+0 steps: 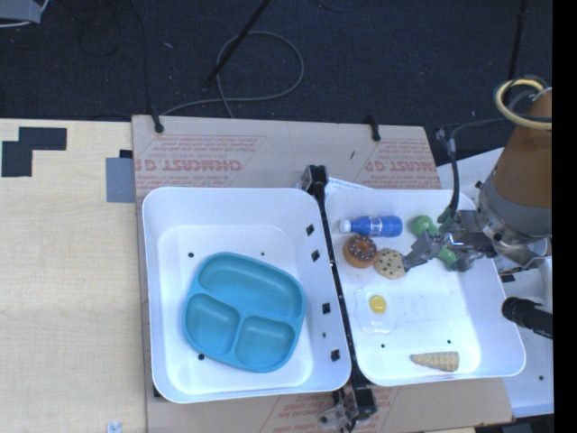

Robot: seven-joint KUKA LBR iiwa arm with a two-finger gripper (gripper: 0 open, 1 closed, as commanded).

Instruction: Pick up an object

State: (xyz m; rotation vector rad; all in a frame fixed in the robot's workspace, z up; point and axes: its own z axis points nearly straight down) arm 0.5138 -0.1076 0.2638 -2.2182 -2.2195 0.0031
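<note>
Nothing is lifted yet. The hand [424,253] hangs low in the right bin [487,354] at right of frame, fingers spread wide just beside the cookie [389,263], gripping nothing; grasping remains.

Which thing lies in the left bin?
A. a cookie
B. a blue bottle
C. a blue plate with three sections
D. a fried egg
C: the blue plate lies alone in the left bin, while the bottle, egg and cookie are in the right bin.
</note>
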